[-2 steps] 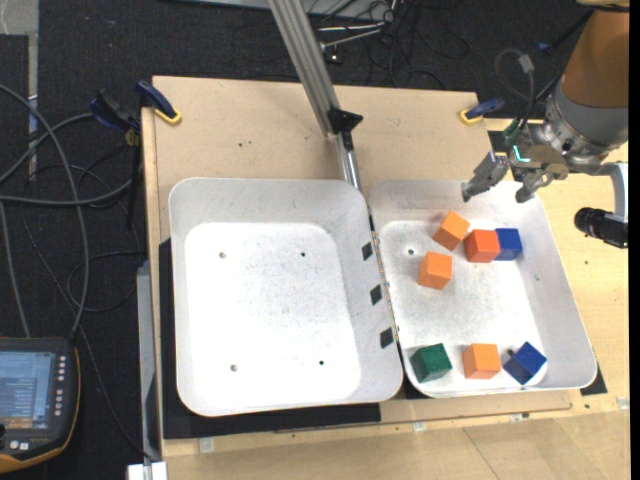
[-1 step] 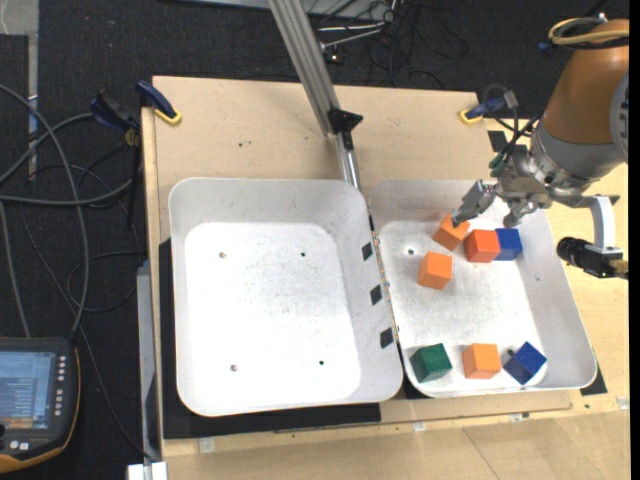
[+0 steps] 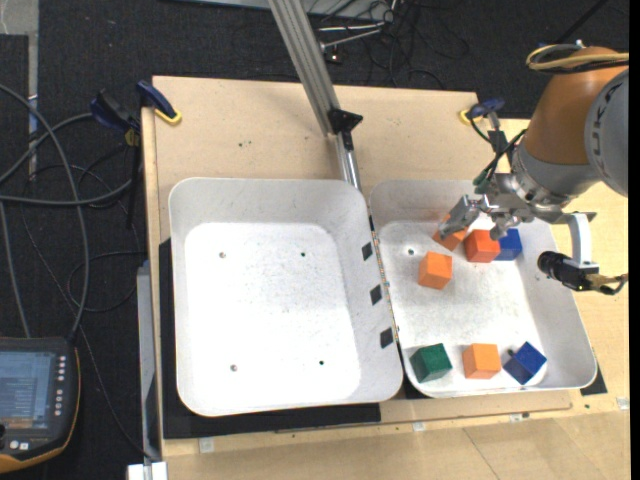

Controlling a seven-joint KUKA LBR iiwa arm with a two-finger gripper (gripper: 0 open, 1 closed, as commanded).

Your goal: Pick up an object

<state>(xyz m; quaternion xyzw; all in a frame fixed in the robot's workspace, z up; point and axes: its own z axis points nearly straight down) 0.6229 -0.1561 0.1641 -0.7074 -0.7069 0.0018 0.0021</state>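
Blocks under the pincer: a red-orange block (image 3: 481,246) lies just below the pincer (image 3: 478,218), with a blue block (image 3: 509,243) touching its right side. A smaller orange piece (image 3: 449,234) sits at the pincer's lower left, right beside the tip; whether it is touching the metal cannot be told.

Pincer state: cannot be told; the tip is a small grey cluster seen from above and its parts do not separate clearly. No block is seen between them.

Pincer position: low over the far part of the right bin (image 3: 560,318), close to that bin's far wall.

Loose orange block: an orange cube (image 3: 435,269) rests on the bin floor, below and left of the pincer, apart from the cluster under it.

Near row: three blocks lie along the near wall of the same bin, well apart from the pincer: a green block (image 3: 432,361) to the left, an orange block (image 3: 481,360) in the middle, a second blue block (image 3: 525,362) to the right. The three stand near one another but separate.

Arm: grey with an orange band (image 3: 565,118), entering from the right, above and right of the pincer.

Left bin: the other white bin (image 3: 200,268) lies to the pincer's left, edge to edge with the right bin.

Bench: a pale wooden board (image 3: 260,128) carries both bins.

Surroundings: a slanting metal pole (image 3: 305,53) crosses above the far edge of the board; a handheld control pad (image 3: 35,398) lies far to the lower left, off the board.
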